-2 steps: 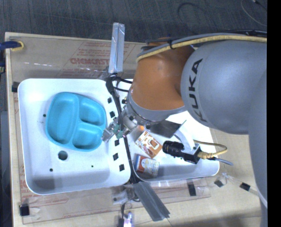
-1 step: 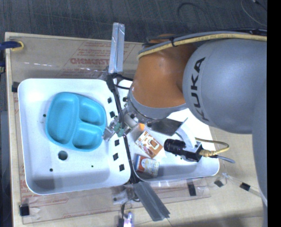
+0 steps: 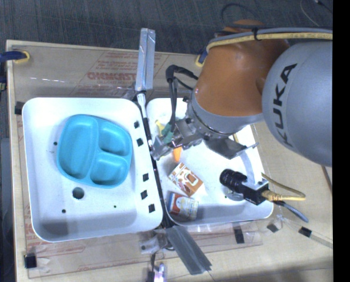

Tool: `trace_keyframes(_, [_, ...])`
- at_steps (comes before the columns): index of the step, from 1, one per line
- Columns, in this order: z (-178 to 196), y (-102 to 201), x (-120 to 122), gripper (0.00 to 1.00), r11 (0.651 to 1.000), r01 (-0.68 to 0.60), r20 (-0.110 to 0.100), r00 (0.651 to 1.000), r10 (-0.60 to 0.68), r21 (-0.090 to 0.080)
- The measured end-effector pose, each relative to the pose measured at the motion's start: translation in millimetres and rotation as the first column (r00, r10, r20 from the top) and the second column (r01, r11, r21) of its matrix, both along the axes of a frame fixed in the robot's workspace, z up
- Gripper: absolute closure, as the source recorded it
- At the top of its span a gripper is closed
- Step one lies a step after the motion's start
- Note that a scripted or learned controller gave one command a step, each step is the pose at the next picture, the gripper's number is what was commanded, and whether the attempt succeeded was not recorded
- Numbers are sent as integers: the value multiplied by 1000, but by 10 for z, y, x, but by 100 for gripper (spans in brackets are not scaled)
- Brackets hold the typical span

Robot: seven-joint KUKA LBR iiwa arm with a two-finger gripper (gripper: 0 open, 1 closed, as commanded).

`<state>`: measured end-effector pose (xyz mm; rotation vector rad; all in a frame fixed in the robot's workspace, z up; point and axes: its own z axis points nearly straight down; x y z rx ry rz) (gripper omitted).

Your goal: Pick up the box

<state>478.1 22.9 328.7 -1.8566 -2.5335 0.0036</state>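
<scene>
The reach is judged to be under way: the gripper (image 3: 163,138) is seen low in the right bin (image 3: 254,213) near its left wall, among small items, while the box (image 3: 185,180) lies apart from it, nearer the bin's front. Whether the hand is spread or pressed together cannot be told. A shift toward the box is called for next — then a descent over it. The box appears to be printed cardboard, flat-faced, tilted. Beside it a small can (image 3: 183,206) rests. A glossy blue divided tray (image 3: 95,150) sits in the left bin (image 3: 42,216).
</scene>
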Motion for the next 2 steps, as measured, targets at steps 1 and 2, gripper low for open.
trace_keyframes(1, [-482, -239, -2, 100, 907, -422, -2, 907, 422, 2])
trace_keyframes(2, [-653, -806, -7, 100, 666, -746, -1, 666, 746, 4])
